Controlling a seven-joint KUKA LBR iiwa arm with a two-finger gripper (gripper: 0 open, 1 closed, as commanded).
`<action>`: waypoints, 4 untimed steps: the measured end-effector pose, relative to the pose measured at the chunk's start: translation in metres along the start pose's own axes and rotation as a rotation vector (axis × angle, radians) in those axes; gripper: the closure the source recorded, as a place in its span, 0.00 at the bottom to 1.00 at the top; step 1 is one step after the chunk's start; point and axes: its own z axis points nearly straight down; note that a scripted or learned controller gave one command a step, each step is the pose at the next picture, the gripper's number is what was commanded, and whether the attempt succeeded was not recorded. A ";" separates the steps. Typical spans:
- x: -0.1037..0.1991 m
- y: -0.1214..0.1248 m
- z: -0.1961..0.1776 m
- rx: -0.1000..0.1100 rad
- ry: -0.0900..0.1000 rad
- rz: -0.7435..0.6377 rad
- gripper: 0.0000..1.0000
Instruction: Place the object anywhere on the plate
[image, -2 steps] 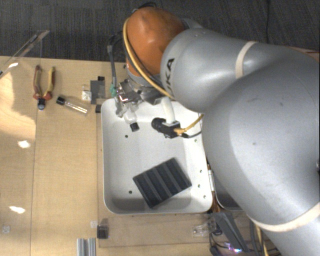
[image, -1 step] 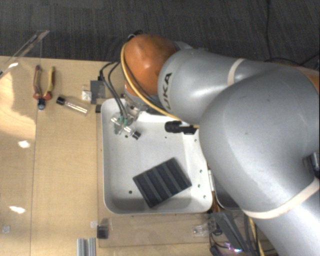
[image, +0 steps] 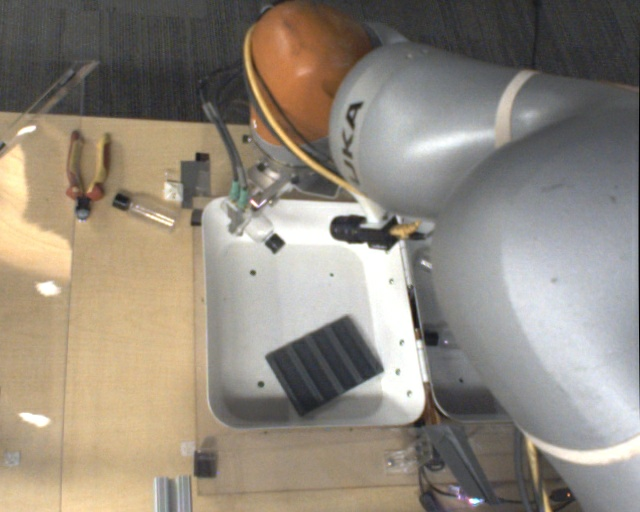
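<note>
A dark ribbed rectangular plate (image: 323, 364) lies flat and turned at an angle in the front part of the left white bin (image: 230, 330). My gripper (image: 252, 222) is low over that bin's far left corner, well away from the plate. A small black piece (image: 275, 242) sits right at the gripper's tip; I cannot tell whether it is a loose object or part of the gripper. The big grey arm hides most of the right bin (image: 455, 395).
On the wooden bench left of the bins lie red-handled pliers (image: 87, 168), a small clear tube (image: 146, 210) and a grey and black block (image: 194, 178). A small black block (image: 205, 462) sits by the bench's front edge.
</note>
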 end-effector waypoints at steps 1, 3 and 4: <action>-0.009 -0.006 -0.099 0.000 -0.001 0.017 1.00; 0.000 -0.017 0.007 0.002 0.002 -0.238 1.00; -0.001 0.000 0.037 0.003 0.002 -0.347 1.00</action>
